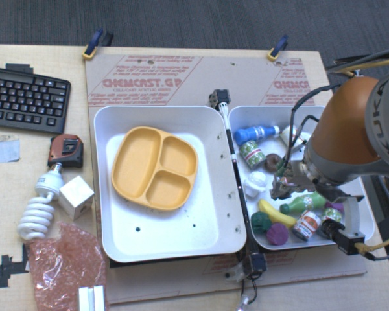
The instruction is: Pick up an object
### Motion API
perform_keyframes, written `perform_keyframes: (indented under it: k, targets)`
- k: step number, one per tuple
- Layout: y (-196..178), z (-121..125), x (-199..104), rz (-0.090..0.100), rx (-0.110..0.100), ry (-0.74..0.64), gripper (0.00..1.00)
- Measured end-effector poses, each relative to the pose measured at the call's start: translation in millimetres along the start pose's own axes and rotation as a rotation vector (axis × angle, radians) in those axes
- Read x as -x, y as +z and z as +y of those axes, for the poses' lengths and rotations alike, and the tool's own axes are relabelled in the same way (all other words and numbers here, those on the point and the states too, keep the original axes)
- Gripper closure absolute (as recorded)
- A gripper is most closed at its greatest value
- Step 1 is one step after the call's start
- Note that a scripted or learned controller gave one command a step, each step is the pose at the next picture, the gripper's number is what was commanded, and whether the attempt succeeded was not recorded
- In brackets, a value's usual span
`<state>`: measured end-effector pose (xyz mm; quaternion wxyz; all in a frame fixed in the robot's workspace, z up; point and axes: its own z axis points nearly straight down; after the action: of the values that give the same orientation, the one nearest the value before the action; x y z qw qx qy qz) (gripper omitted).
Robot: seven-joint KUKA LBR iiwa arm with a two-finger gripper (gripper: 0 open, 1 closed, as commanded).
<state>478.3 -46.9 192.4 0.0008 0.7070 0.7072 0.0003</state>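
Camera view has the gripper, spread impossible to tell, low in the crowded right bin, where the banana or green bottle could deflect it.

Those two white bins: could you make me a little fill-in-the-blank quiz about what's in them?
1. The yellow divided plate lies in the ___ bin.
2. That plate has ___ compartments.
3. The gripper is above the ___ bin.
4. The banana is coloured ___.

Missing words: left; three; right; yellow
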Motion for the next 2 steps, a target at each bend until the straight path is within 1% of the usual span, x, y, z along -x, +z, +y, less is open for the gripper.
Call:
perform_keyframes:
  k: [1, 2]
  targets:
    - [0, 0, 0, 0.000, 0.000, 0.000, 0.00]
    - [88, 2, 43, -0.002, 0.007, 0.000, 0.00]
